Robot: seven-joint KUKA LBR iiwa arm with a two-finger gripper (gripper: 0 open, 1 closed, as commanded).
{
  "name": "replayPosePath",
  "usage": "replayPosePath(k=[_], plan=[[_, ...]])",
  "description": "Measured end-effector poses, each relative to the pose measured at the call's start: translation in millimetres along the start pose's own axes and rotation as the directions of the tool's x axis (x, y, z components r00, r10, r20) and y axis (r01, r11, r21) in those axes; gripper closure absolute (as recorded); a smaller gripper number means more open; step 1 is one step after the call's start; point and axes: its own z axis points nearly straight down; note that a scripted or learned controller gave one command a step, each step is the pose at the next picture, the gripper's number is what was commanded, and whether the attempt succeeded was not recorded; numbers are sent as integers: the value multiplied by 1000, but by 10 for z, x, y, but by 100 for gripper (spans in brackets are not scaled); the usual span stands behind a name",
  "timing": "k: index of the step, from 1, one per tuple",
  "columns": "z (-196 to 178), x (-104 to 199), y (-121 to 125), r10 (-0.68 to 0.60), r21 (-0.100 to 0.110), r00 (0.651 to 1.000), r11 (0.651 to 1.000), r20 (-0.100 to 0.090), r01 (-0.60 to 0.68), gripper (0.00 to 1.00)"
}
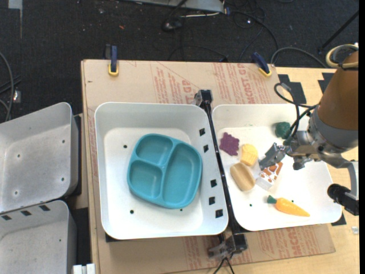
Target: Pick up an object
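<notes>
The right bin [316, 213] holds several small toys. A purple grape bunch [229, 144] lies near its left wall, with a yellow piece [248, 153] beside it and a tan oval piece [242, 177] just below. An orange carrot [291, 206] rests near the front edge, and a green item [282, 129] sits toward the back. A white and orange packet [269, 176] lies in the middle. My gripper [272, 156] hangs directly over the packet's upper end, reaching in from the right, right of the yellow piece.
The left bin [114, 210] holds a teal divided plate [165, 170]. A black clip rail [215, 153] runs between the two bins. The arm's orange band [342, 96] and cables stand over the right bin's far right side.
</notes>
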Motion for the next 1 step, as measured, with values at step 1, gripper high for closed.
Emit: replayPosePath(k=[1], plan=[[-60,3,18,-3,-12,1000,1000,1,3,0]])
